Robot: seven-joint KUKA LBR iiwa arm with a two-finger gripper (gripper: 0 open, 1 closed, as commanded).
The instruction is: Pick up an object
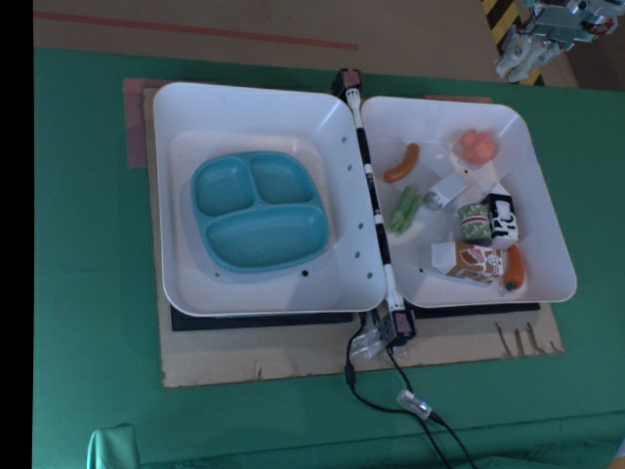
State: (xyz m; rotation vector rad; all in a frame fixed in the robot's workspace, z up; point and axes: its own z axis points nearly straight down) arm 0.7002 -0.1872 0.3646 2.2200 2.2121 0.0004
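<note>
Cabling with a clear connector [412, 404] trails off the cardboard sheet at the near edge, the spot farthest from the pincer [515, 59], which hangs up at the far right, outside both bins, above the floor by the yellow-black hazard stripe [493, 0]; whether it is open or closed I cannot tell. Nothing is held yet, and every candidate lies in the right bin [547, 218], below and slightly left of the pincer: an orange-pink fruit [477, 145] closest to it, then a sausage [401, 162], a green bean pod [405, 208], a small green can [474, 223], a black-and-white carton [502, 217], a printed milk carton [470, 261] and a carrot [514, 269] farthest down. Likely trouble: can, cartons and carrot touch one another, so a descent there may wedge between them or nudge one aside, while the carrot sits against the bin's wall, inviting a collision. Farther left, the teal divided plate [259, 210] in the left bin [176, 125] is well apart from all this
</note>
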